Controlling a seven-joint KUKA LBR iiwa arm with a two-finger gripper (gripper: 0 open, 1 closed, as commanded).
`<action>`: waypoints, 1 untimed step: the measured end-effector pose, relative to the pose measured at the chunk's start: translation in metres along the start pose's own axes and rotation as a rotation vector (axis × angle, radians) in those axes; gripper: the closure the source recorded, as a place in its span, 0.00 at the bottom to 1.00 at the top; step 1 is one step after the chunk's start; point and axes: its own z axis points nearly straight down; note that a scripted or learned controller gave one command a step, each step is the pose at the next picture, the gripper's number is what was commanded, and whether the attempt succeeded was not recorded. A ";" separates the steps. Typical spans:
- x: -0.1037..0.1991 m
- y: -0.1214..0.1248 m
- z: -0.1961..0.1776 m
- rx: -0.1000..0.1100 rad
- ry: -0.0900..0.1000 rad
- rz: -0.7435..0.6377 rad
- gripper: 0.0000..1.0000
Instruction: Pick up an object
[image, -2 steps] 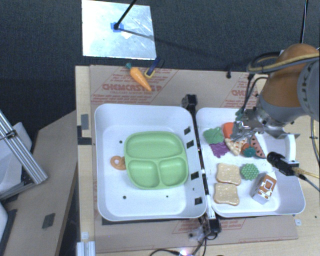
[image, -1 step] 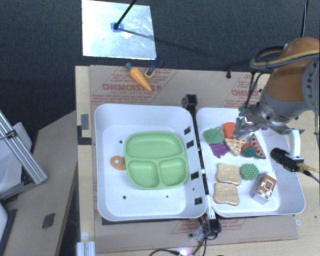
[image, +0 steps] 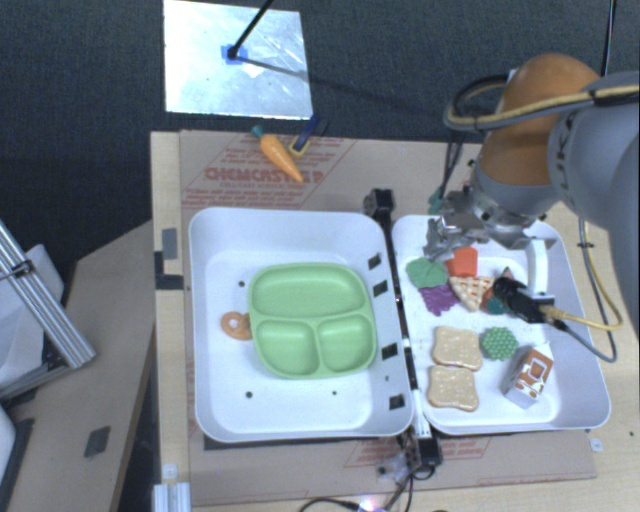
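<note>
Two bins on bench. Left bin (image: 215, 300) holds a pretzel (image: 236, 325) and green tray (image: 310, 320), well left of the gripper (image: 446, 238). Gripper hangs over right bin (image: 585, 390); finger state cannot be told. Leaf (image: 426, 271) lies just below it, orange block (image: 463, 263) beside.

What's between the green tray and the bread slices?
In the camera view, the black-clipped divider where the two bins meet lies between the green tray and the bread slices; no toy sits there.
</note>
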 end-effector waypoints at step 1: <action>0.023 0.007 0.000 0.000 -0.002 0.003 1.00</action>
